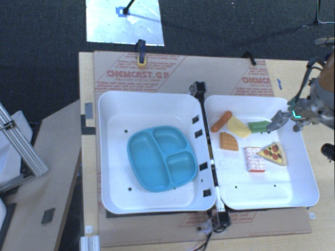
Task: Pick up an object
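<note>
The right bin (293, 192) holds several small toy foods. An orange sausage-shaped piece (221, 121) lies at the back left, with a yellow wedge (238, 127) and a green piece (257, 125) beside it. In front of them are an orange square (229, 141), a red-and-white packet (255, 159) and a pizza slice (274, 153). My gripper (285, 123) hangs over the bin's back right part, just right of the green piece and above the pizza slice. Nothing is seen held in it.
The left bin (112, 192) holds a blue divided plate (161, 157). A black hinge strip (205, 140) runs between the two bins. Both bins sit on a cardboard sheet (157, 72) on the bench. A metal frame (21, 145) stands at the far left.
</note>
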You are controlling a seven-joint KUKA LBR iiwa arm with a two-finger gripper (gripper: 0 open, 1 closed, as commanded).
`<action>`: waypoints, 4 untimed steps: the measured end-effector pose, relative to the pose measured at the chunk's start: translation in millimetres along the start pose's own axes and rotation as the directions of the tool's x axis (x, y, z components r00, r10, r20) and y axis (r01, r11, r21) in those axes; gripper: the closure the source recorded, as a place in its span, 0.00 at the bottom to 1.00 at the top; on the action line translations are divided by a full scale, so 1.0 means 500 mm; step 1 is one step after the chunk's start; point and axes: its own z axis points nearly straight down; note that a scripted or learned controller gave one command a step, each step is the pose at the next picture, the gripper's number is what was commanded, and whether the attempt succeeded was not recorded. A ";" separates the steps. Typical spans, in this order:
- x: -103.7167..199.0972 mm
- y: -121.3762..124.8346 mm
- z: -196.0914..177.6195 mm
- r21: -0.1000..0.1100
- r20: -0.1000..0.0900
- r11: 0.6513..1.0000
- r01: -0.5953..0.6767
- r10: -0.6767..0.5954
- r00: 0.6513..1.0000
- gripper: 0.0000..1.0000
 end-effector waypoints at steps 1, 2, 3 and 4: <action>0.000 0.001 -0.001 -0.001 0.000 1.000 0.000 0.000 1.000 0.00; -0.016 -0.012 0.108 0.002 -0.001 1.000 -0.002 0.002 1.000 0.00; -0.007 -0.010 0.193 0.002 -0.001 1.000 -0.001 0.001 1.000 0.00; -0.009 -0.004 0.284 -0.007 0.002 1.000 -0.002 0.002 1.000 0.00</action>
